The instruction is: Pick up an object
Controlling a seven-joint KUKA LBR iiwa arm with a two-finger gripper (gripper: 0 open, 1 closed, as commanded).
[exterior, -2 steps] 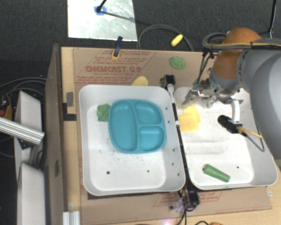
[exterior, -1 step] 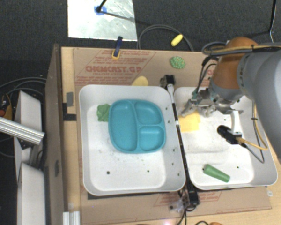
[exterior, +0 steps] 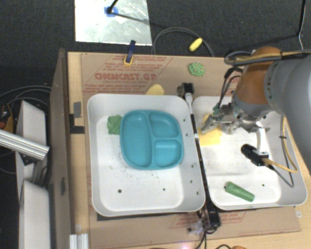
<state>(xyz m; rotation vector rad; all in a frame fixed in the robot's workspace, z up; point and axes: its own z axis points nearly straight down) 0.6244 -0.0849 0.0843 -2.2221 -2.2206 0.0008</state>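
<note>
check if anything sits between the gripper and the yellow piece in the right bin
Nothing visible does. The gripper is right by the yellow piece, at the right bin's upper left in the view; the green cylinder lies well apart, near its lower edge.

The left bin (exterior: 140,193) and the right bin (exterior: 223,165) stand side by side. A divided plate (exterior: 150,139) lies mid-left bin, with a leafy piece (exterior: 114,124) at its back-left edge. In the right bin, a wedge (exterior: 211,138) lies by the left wall under the gripper (exterior: 217,120), and a stick (exterior: 239,191) lies near the front.
</note>
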